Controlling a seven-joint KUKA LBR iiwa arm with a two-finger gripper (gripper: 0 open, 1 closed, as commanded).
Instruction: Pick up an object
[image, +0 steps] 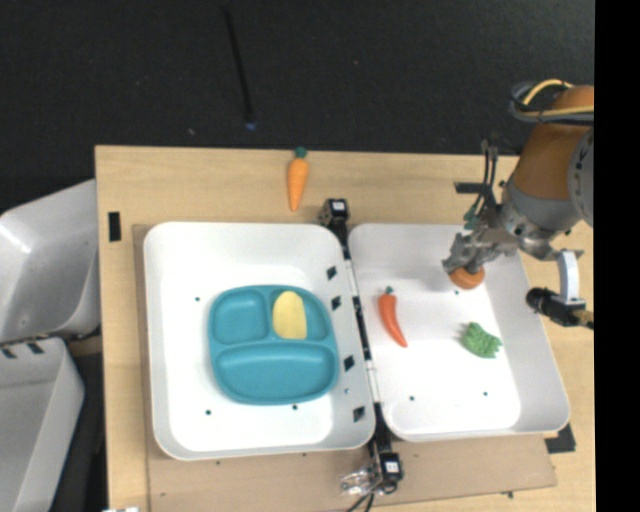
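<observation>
My gripper hangs over the back of the right bin, fingers pointing down. A small round orange object sits between the fingertips, with its lower half showing below them. In the same bin an orange carrot lies near the left wall, and a green leafy piece lies toward the right. The left bin holds a blue divided plate with a yellow piece in its upper right compartment.
A second carrot lies on the wooden bench behind the bins. Black clips mark the seam between the bins. A white machine housing stands at the left edge.
</observation>
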